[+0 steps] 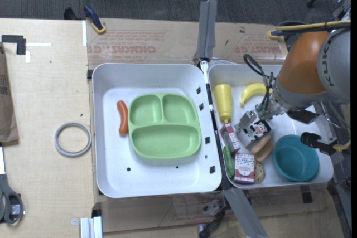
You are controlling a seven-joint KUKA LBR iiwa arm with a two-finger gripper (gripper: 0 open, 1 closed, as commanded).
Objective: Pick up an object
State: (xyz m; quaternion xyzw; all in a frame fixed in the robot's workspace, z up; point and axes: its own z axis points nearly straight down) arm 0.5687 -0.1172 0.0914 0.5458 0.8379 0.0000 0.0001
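The arm (312, 67) reaches into the right bin (326, 178) from three o'clock, and its gripper (254, 126) sits low among the clutter at the bin's centre; whether the claw is apart or together I cannot tell, since the wrist and nearby packaging hide it. Candidates for picking crowd around it: a yellow bottle (223, 100) at ten o'clock, a banana (252, 92) at twelve, a bread roll (262, 146) just beside it at five, a teal bowl (295, 158) at four, and a small carton (244, 167) at six. The slanted wrist likely suits a descent onto the central pile. The left bin (103, 136) holds a green divided plate (164, 125) with an orange sausage (122, 117) at its nine o'clock.
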